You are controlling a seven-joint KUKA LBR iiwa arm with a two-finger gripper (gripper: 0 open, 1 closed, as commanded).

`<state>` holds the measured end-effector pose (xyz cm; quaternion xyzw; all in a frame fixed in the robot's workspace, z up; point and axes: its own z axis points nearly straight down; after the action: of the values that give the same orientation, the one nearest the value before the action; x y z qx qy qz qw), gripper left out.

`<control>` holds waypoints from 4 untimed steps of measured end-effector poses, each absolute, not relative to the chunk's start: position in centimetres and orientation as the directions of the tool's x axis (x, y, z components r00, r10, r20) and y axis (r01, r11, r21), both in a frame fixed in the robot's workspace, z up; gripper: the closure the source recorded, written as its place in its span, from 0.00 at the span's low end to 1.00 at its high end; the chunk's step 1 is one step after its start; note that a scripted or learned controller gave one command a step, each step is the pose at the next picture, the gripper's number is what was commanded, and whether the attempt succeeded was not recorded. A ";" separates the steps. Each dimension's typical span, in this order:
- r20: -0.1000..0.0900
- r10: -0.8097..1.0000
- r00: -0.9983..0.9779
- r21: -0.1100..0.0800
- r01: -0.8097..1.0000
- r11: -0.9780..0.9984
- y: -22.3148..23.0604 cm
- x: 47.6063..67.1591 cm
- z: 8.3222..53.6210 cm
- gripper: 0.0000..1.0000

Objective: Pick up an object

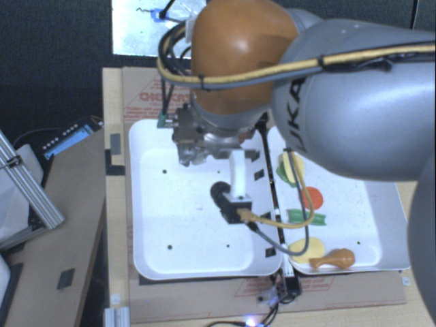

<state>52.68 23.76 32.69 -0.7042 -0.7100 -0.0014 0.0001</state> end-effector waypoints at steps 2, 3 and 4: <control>0.008 1.000 -0.007 0.013 1.000 0.007 23.5 48.6 54.2 1.00; 0.001 1.000 -0.006 0.002 1.000 0.006 23.4 48.6 53.5 0.00; 0.003 1.000 -0.011 0.004 1.000 0.011 23.5 48.6 54.7 1.00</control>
<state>48.65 23.49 54.67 -0.7033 -0.7109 -0.0027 -0.0002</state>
